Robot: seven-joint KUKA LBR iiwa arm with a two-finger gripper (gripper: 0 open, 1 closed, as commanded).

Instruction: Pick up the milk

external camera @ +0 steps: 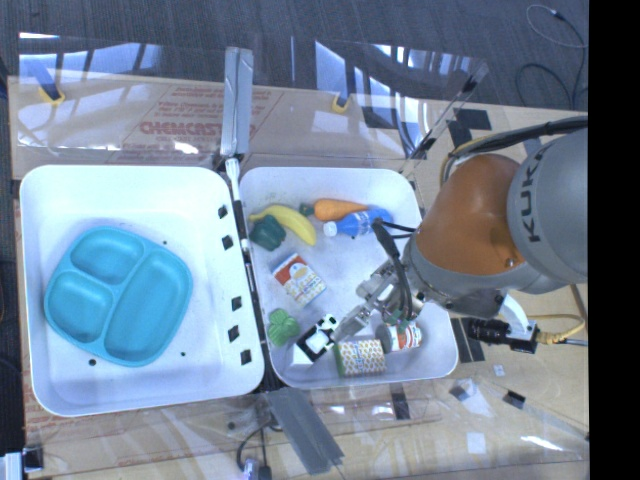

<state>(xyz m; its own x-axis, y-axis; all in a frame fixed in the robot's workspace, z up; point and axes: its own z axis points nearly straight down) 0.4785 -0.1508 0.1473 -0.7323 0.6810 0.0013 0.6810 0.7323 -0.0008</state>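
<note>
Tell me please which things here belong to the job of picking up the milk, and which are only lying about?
For the job:
milk carton, black and white, near the right bin's front edge
gripper, low in the right bin beside it

Just lying about:
banana
carrot
blue bottle
red and white box
two green items
cans
blue plate, left bin
</note>
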